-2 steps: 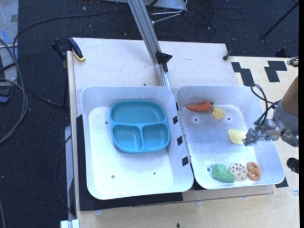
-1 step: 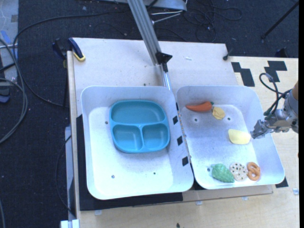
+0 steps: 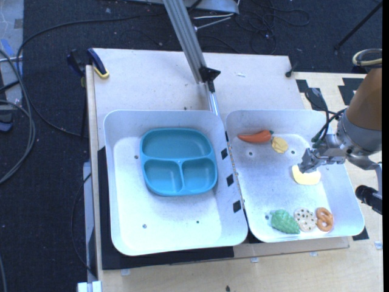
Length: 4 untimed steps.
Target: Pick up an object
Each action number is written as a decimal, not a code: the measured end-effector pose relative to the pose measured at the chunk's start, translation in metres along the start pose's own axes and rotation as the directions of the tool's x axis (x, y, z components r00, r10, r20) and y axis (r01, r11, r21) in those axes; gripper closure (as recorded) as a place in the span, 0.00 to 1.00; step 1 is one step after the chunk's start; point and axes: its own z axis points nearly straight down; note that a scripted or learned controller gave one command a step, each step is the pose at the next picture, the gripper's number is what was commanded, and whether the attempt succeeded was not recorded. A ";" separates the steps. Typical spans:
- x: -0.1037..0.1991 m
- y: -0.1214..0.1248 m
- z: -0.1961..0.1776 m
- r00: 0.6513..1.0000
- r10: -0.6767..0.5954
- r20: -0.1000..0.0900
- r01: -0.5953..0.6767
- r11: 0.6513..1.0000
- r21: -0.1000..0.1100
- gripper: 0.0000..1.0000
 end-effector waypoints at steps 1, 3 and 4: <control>0.051 0.016 -0.014 1.000 0.003 0.001 -0.003 1.000 -0.002 1.00; 0.145 0.052 -0.024 1.000 0.001 0.000 -0.001 1.000 -0.002 1.00; 0.204 0.066 -0.024 1.000 0.000 0.000 0.000 1.000 -0.001 1.00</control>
